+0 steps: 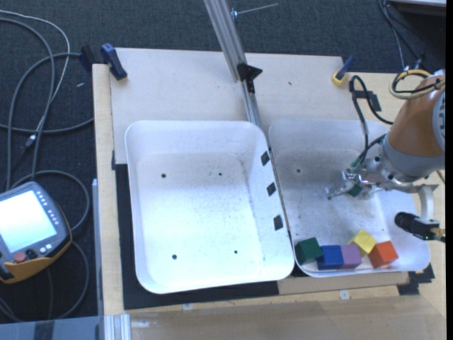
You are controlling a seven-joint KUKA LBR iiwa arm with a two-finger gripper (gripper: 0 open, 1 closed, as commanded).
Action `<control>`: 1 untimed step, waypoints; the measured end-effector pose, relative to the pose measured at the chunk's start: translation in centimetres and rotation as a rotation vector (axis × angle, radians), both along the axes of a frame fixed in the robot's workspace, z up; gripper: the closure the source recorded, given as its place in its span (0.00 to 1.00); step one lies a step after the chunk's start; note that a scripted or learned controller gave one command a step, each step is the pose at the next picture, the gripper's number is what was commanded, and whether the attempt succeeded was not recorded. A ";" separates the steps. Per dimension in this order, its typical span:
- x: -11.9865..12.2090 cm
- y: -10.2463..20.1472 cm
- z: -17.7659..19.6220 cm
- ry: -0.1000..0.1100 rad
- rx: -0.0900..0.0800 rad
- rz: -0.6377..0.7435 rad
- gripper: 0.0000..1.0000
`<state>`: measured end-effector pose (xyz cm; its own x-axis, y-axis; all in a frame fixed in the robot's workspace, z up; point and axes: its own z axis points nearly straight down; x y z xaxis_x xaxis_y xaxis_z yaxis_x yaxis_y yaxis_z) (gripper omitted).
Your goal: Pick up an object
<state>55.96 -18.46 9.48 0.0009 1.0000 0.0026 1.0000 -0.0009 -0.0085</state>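
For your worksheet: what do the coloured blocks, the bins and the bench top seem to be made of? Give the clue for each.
Blocks: probably painted wood or foam; flat matt colours, crisp edges. Bins: likely thin moulded plastic; white, rounded corners and lip, slight sheen. Bench top: apparently pale board, wood or laminate; even matt surface.

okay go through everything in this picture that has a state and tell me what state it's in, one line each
claw: raised over the right bin, nothing seen in it
green block: loose on the bin floor
blue block: loose, touching the purple one
purple block: loose
yellow block: loose, tilted
orange block: loose
handheld screen: lit
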 end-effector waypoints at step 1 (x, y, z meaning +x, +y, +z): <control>6.3 -1.3 0.6 -0.014 -0.004 0.004 0.00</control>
<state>62.28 -19.72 10.05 -0.0026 1.0000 -0.0019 1.0000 0.0027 0.0060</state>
